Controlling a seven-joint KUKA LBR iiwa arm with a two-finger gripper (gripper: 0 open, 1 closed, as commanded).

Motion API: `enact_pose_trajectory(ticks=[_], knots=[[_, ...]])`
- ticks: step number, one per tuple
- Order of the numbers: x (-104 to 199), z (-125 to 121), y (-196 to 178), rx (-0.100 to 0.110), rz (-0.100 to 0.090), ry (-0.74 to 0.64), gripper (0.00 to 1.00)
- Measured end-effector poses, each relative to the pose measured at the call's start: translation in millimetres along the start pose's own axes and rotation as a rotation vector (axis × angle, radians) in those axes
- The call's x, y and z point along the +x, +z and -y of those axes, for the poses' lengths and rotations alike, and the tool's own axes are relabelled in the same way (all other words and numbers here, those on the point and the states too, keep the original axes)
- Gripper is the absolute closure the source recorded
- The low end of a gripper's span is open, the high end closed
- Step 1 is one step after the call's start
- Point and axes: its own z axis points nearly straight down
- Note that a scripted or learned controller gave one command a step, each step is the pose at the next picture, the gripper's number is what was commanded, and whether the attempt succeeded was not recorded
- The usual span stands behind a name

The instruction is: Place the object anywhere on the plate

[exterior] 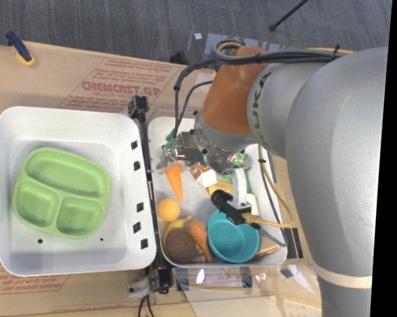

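Note:
A light green plate (62, 192) with three compartments lies in the left bin (7, 175), with nothing on it. My gripper (176, 154) hangs low over the upper left part of the right bin (158, 135), under the grey arm and its orange band. An orange carrot (175, 181) lies with its thick end right at the gripper and its tip pointing toward the front. Whether the gripper touches the carrot cannot be told.
In the front of the right bin sit an orange ball (168, 208), a yellow piece (177, 225), a brown round thing (179, 245), an orange-brown piece (199, 233) and a teal bowl (233, 241). A black divider clip (140, 106) stands between the bins.

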Motion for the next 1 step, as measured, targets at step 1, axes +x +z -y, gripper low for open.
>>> enact_pose_trajectory(ticks=[1], knots=[[-0.1, 0.0, 0.0, 0.000, 0.000, 0.000, 0.00]])
